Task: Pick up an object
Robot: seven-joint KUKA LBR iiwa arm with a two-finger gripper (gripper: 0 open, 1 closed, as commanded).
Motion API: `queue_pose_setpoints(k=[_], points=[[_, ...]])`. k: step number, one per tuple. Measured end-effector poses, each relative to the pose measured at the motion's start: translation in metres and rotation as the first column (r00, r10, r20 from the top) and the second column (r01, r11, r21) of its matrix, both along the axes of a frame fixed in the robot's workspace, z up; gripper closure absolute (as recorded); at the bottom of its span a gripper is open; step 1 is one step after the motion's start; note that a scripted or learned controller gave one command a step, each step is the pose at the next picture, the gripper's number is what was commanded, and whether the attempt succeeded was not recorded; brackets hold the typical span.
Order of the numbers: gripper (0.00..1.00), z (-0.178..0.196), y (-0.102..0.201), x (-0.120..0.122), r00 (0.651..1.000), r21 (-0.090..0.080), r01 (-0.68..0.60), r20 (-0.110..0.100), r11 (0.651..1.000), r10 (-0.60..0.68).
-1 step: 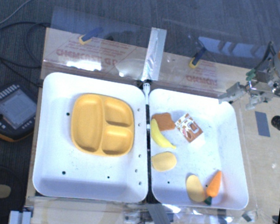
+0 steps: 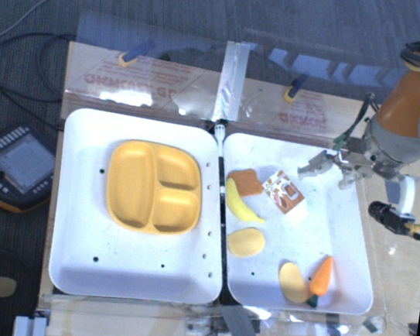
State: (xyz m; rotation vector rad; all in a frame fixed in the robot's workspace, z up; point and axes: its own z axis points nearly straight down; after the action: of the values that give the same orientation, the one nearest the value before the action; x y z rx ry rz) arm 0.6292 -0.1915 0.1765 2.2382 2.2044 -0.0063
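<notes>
The carrot (image 2: 321, 275) lies lowest in the right bin (image 2: 358, 225), touching a yellow chip (image 2: 293, 281). The pincer (image 2: 327, 167) hangs spread wide over that bin's upper right, holding nothing — just beside the snack packet (image 2: 283, 192). Farther left lie a brown toast slice (image 2: 245, 182), a banana (image 2: 238, 201), a pale potato slice (image 2: 246, 241); the left bin (image 2: 71, 205) holds a yellow divided tray (image 2: 154, 187).

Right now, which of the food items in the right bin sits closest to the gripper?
The white and brown snack packet, just below-left of the gripper. The banana, toast, carrot and yellow pieces lie farther off.
</notes>
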Motion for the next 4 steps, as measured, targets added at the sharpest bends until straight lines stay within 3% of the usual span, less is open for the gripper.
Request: queue_pose_setpoints(k=[1,2,3,4], points=[[0.00,-0.054,0.020,0.017,0.982,-0.010,-0.186,0.031,0.982,0.187],[0.00,0.019,0.016,0.040,0.994,0.000,-0.110,0.003,0.994,0.110],[0.00,-0.074,0.039,0.040,0.992,0.003,-0.129,0.004,0.992,0.129],[0.00,-0.030,-0.026,0.016,0.986,-0.001,-0.168,0.003,0.986,0.168]])
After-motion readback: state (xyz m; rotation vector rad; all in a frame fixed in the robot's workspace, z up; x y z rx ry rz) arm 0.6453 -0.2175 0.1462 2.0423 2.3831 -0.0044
